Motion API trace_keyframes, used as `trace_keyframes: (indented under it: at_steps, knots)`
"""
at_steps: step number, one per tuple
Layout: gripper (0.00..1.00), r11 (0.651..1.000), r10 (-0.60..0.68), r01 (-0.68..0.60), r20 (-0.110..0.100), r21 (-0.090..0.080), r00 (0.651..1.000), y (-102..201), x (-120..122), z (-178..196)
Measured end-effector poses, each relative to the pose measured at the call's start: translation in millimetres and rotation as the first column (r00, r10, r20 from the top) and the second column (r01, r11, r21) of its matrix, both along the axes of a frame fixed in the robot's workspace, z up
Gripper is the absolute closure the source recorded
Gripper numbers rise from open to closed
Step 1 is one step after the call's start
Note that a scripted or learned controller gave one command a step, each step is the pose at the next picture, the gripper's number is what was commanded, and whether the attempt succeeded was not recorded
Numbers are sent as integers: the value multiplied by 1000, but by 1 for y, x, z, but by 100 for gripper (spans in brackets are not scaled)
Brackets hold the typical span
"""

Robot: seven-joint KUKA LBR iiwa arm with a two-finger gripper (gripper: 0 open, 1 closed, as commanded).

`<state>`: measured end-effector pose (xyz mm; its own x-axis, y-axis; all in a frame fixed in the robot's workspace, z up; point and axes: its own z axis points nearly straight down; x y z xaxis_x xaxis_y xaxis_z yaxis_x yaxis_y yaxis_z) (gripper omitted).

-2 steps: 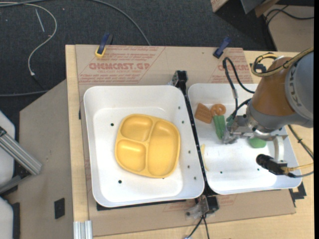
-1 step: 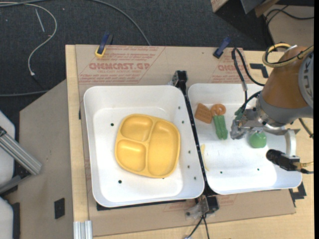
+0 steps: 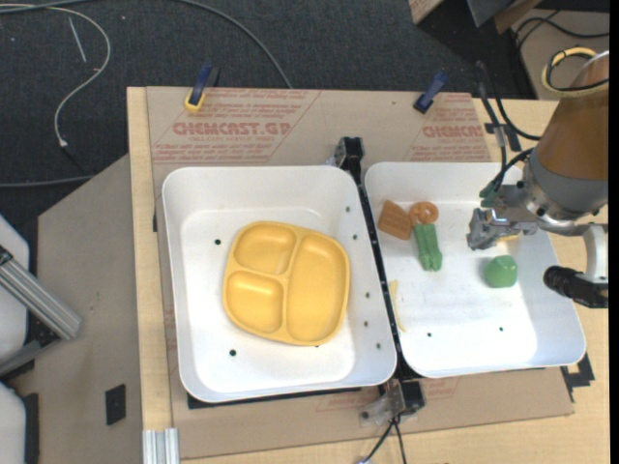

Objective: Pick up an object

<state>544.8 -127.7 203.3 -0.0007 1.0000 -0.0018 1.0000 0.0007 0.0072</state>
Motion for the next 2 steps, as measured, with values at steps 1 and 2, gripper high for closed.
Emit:
trace_keyframes:
  at_steps: [1, 2]
  knots:
    - [100, 1000, 1, -1, 1, 0, 1000, 0, 2, 52]
    - [100, 1000, 6, -6, -9, 5, 1000, 54, -8, 58]
